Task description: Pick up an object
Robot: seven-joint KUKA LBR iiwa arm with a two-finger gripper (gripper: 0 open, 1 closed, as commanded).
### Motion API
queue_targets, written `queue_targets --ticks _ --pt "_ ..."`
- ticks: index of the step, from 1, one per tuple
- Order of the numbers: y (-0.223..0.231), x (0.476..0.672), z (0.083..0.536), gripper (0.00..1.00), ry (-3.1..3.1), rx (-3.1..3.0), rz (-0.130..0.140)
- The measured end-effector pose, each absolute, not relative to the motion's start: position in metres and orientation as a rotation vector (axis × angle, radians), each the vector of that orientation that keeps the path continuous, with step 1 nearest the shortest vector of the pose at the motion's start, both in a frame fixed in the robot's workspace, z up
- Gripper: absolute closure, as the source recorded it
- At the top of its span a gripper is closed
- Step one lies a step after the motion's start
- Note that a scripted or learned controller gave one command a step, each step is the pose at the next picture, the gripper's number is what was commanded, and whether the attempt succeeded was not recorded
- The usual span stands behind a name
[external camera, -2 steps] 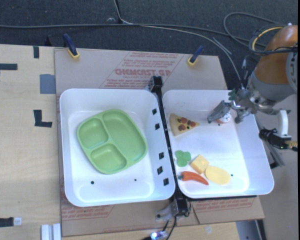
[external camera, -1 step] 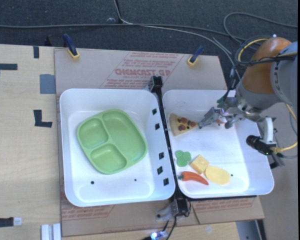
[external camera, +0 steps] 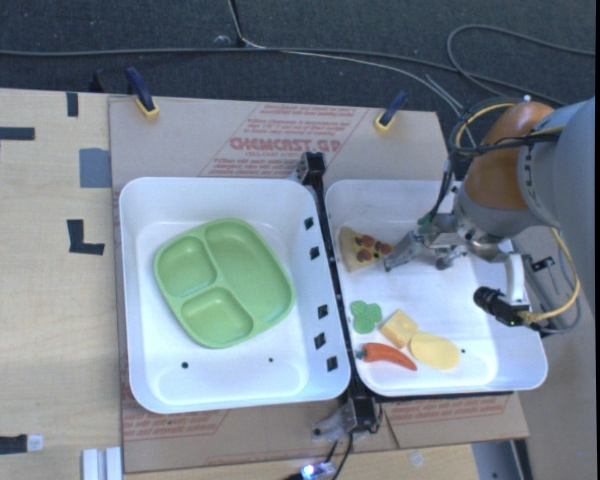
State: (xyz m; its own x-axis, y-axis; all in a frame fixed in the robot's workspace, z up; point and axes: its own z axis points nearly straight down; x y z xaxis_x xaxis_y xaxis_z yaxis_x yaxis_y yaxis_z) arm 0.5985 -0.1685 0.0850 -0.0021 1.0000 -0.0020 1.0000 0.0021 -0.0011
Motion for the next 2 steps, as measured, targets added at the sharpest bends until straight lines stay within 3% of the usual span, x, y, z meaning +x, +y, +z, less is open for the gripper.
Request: queue_targets --ticks 1,2 --pt "-0.169 0.6 0.099 1.0 2.222 2.216 -0.001" --pt "-0.167 0.607 0.16 1.0 2.221 2.217 0.003"
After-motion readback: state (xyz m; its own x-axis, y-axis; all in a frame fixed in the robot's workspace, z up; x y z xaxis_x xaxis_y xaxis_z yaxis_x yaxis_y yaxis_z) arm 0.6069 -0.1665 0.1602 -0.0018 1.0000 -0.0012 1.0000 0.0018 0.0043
